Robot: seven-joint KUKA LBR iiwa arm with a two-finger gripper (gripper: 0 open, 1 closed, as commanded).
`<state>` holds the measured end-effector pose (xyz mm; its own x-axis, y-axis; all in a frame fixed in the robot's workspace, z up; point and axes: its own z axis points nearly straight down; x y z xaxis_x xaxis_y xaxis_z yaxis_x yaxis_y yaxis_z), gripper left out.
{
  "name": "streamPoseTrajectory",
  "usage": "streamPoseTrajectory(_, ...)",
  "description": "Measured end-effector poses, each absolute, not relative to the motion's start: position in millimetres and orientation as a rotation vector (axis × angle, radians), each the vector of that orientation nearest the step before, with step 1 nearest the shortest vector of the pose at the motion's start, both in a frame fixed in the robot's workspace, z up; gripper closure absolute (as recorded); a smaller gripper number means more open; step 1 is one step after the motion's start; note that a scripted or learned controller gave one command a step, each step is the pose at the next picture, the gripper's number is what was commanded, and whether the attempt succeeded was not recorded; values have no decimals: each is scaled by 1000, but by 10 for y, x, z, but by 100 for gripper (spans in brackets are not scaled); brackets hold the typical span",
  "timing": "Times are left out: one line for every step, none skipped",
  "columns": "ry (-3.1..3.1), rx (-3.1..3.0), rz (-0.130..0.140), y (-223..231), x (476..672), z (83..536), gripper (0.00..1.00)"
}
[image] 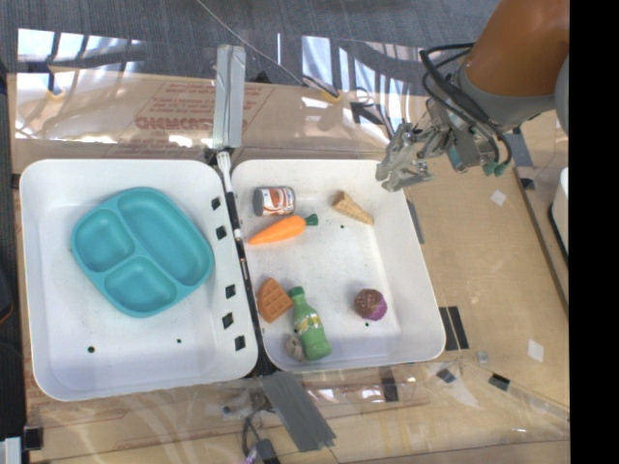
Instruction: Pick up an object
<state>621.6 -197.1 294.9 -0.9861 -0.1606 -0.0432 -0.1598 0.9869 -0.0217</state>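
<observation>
Right bin, near to far: green bottle lying flat beside a waffle piece; dark round fruit; orange carrot; small can, label unreadable; wedge. Left bin: teal divided plate. End effector seen over the far right rim, nothing held; whether apart or together cannot be told.

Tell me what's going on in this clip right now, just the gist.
A KUKA arm reaches in from the right, its gripper hovering at the far right rim of the right bin, with nothing visibly between its fingers. In that bin lie a small can, a carrot, a wedge-shaped piece, a waffle-like piece, a green bottle and a dark round item. The left bin holds a teal divided plate. No pick has happened yet.
</observation>
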Motion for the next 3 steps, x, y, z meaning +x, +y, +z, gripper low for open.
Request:
streamPoseTrajectory(3077,-251,-34,-1968,6233,3066,100)
streamPoseTrajectory(3066,-253,-40,-1966,6251,3184,100)
streamPoseTrajectory(3055,-256,-47,-1963,6269,3300,100)
